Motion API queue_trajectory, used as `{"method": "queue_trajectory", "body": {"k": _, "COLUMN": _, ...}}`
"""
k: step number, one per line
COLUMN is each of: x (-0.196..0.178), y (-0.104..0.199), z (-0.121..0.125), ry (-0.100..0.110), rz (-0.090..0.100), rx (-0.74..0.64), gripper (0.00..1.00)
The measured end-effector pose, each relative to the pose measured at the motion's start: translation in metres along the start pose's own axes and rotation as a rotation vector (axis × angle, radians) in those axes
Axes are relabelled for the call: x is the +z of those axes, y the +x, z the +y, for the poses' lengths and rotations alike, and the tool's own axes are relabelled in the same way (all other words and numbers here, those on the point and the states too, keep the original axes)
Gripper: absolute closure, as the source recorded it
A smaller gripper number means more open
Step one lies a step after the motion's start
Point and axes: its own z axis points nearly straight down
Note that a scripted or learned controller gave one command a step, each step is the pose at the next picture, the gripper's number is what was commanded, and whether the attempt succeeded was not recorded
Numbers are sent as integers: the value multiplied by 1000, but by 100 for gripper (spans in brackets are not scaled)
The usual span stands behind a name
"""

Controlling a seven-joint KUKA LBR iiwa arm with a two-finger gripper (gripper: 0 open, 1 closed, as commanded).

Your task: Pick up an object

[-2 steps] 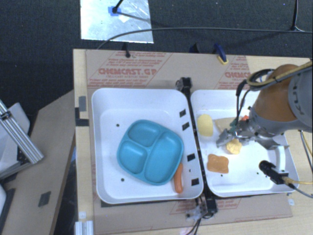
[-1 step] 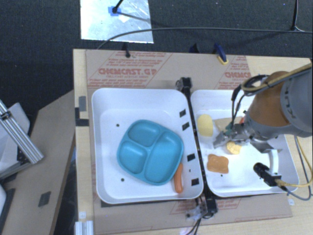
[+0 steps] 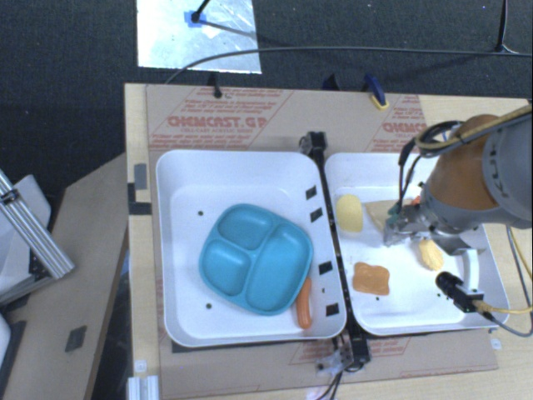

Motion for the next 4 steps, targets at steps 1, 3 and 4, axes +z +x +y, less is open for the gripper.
{"method": "queue_trajectory", "body": {"k": 1, "x": -47, "y": -8, "z": 7, "ry": 24, "rz": 11, "rx": -4, "gripper": 100}}
{"method": "queue_trajectory", "body": {"k": 3, "x": -110, "y": -17, "z": 15, "ry": 24, "rz": 11, "rx": -5, "gripper": 100}}
{"method": "queue_trajectory", "body": {"k": 4, "x": -122, "y": 32, "z": 22, "ry": 24, "rz": 13, "rx": -10, "gripper": 100}}
